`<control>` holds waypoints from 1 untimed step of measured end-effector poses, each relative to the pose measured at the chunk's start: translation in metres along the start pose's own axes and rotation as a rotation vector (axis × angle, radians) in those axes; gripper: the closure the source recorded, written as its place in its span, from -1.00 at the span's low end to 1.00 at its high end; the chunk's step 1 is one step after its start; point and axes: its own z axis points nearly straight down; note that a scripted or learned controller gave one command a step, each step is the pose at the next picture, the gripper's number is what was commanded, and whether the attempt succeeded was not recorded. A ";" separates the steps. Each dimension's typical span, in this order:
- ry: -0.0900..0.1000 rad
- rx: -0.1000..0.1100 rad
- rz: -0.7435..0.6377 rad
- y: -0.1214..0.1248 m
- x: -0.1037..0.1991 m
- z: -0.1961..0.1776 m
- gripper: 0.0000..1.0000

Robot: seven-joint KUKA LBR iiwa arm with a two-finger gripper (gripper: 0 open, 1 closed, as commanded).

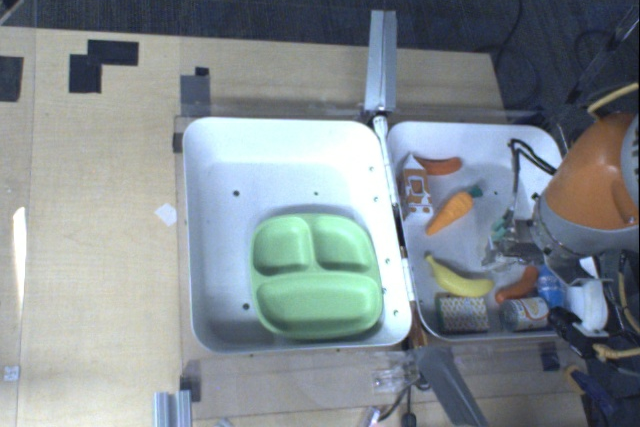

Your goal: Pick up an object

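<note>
Two bins, and nothing's been lifted yet: the gripper sits low in the right bin, just above the banana and beside the carrot. Can't tell how its jaws stand. The whole pick is left.

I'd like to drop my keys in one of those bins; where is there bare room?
The left bin has bare floor all around the green tray, widest behind it and to its left. The right bin is crowded: carrot, banana and the claw fill it, leaving a strip along its back wall.
</note>
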 end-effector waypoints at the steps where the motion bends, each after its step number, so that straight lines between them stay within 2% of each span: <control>1: 0.000 0.002 0.085 0.019 0.069 -0.142 1.00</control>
